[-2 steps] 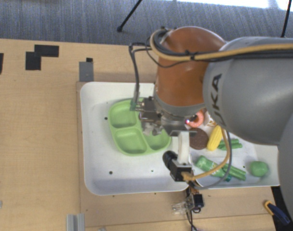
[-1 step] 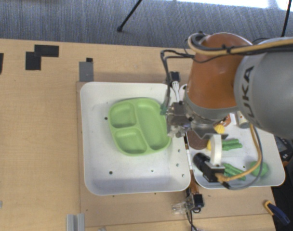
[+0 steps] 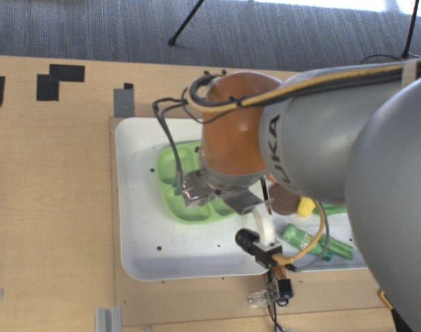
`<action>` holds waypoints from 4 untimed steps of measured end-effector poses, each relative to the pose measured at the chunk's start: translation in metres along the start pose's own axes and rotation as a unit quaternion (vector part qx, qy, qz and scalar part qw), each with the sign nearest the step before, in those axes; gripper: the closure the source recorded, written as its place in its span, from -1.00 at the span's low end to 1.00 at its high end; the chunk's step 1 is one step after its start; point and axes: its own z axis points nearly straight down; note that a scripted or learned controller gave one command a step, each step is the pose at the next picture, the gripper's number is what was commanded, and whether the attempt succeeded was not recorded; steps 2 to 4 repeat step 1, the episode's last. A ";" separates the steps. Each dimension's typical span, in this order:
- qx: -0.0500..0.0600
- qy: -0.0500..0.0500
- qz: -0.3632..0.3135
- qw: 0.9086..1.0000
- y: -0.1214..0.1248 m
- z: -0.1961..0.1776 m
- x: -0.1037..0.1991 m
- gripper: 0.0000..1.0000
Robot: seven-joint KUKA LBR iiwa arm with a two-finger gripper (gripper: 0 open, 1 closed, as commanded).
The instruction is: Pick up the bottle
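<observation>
You can count one white bin (image 3: 138, 254) on the table (image 3: 51, 206), holding one light green dish (image 3: 172, 185), one green bottle (image 3: 304, 241) and one yellow piece (image 3: 306, 206).

Bare white bin floor (image 3: 145, 206) at left — green tray (image 3: 170, 178) and arm (image 3: 321, 137) crowding the right.

A bin (image 3: 138, 206) is set on the bench (image 3: 51, 206). A tray (image 3: 176, 185) is laid inside it, towards its far side, and is partly covered by the arm (image 3: 321, 144) (reaching in from the right). The bottle (image 3: 314, 244) is laid on its side right of the tray, near the front rim, under the arm.
</observation>
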 end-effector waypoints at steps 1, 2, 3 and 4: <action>-0.002 0.000 0.006 1.000 0.004 -0.073 0.033 1.00; -0.002 0.000 0.006 1.000 0.004 -0.073 0.033 1.00; -0.002 0.000 0.006 1.000 0.004 -0.073 0.033 1.00; -0.002 0.000 0.006 1.000 0.004 -0.073 0.033 1.00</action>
